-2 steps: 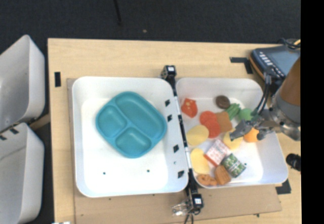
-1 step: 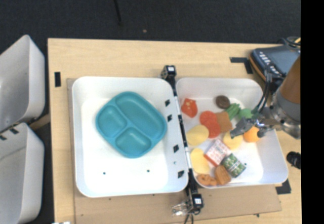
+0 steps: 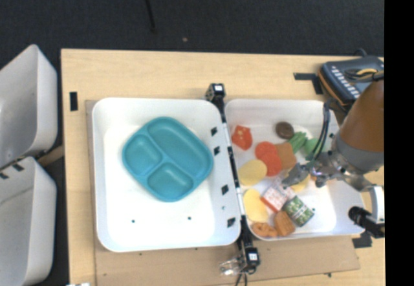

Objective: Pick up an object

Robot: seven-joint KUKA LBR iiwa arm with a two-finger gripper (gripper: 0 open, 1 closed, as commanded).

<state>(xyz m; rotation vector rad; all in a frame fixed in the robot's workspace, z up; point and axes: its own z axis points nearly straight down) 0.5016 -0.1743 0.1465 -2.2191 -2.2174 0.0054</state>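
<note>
On your far left, 2 white chairs [image 3: 22, 123] stood off the counter [image 3: 149, 74]. The left bin [image 3: 103, 213] sat on the counter and carried 1 teal plate [image 3: 167, 158] with 3 compartments, lying tilted near the middle of the bin. Between the 2 bins ran a divider with small black clips [image 3: 215, 91] at its far and near ends.

The right bin [image 3: 259, 109] held the clutter. Nearest the divider you had a red piece [image 3: 241, 137] toward the far side, then a yellow round piece [image 3: 253, 171] below it, and another yellow piece [image 3: 255, 206] nearer still. A brown pretzel-like item [image 3: 264, 230] lay at the near edge. Further right were a red-orange round object [image 3: 268, 155], an orange-tan block [image 3: 286, 154] touching it, a dark brown round item [image 3: 284, 129] toward the far wall, and something green [image 3: 302, 143] beside the arm. A white and red packet [image 3: 275, 198] lay near the middle, with a small green can [image 3: 299, 210] and a brown piece [image 3: 284, 222] just beside it.

The gripper [image 3: 304, 176] hung low over the right half of this bin, just right of the orange-tan block, with the grey and orange arm [image 3: 363, 126] behind it. You could not tell how far the jaws stood apart, nor whether they had anything. A dark device [image 3: 349, 77] lay on the far right of the counter.
</note>
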